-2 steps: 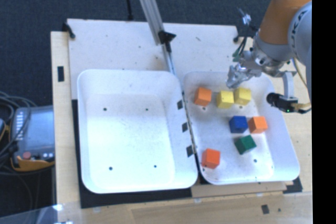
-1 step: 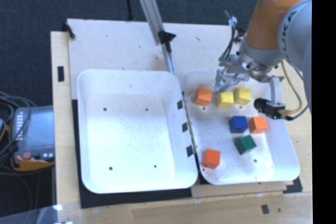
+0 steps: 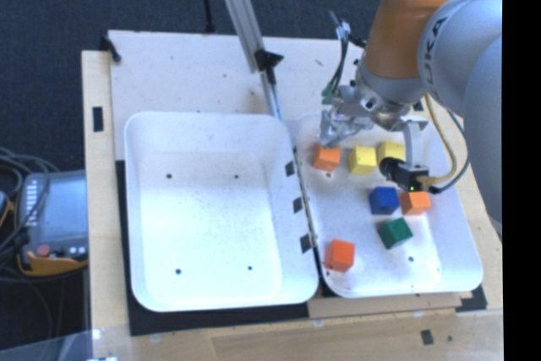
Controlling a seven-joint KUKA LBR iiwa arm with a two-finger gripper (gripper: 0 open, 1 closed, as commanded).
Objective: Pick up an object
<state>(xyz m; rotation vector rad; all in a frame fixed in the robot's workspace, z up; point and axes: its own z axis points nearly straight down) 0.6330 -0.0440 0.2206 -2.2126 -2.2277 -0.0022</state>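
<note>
A wooden bench seen from above at a slant carries two shallow white bins side by side; the left bin (image 3: 211,207) fills the centre-left of the frame, and the right bin (image 3: 452,266) sits toward the centre-right, holding a scatter of small coloured blocks. A grey robot arm (image 3: 461,38) with an orange band enters from the upper right and bends down over the upper part of the right bin; its gripper (image 3: 335,134) hangs at the bin's upper left corner, close to the wall shared by the two bins; whether the claw is spread or closed cannot be told, since the metal parts blur together. Directly beneath the claw's tip, touching or nearly touching it in the picture, lies an orange block (image 3: 326,157); nothing shows it to be lifted or gripped; it appears to rest on the bin floor. Just right of that block sits a yellow block (image 3: 363,160), and another yellow block (image 3: 390,151) lies further right, partly behind the arm's black fittings. Lower in the bin are a blue block (image 3: 383,199), a second orange block (image 3: 415,201) touching its right side, a green block (image 3: 394,232) below them, and a third orange block (image 3: 340,254) near the bin's lower left. A slanted metal rail (image 3: 241,4) crosses the upper centre.
</note>
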